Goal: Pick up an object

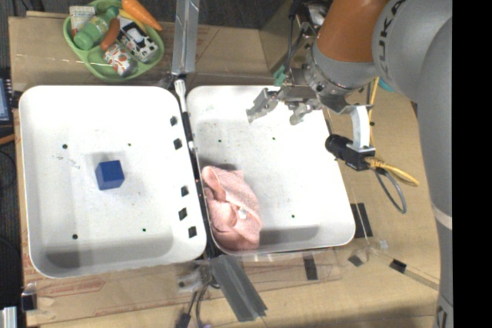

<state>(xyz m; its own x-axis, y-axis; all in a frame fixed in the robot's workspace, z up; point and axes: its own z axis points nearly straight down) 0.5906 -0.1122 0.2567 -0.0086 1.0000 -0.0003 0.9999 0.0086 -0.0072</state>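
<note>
Gripper [280,110] open, empty, poised above right bin [323,188]; pink cloth [231,207] at seven o'clock, likeliest target.

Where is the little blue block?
The blue block sits alone in the left bin, left of the divider, far from the pink cloth in the right bin.

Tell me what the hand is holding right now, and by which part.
Nothing. The hand is open above the right bin, with no object between its fingers. The pink cloth and blue cube lie untouched.
</note>
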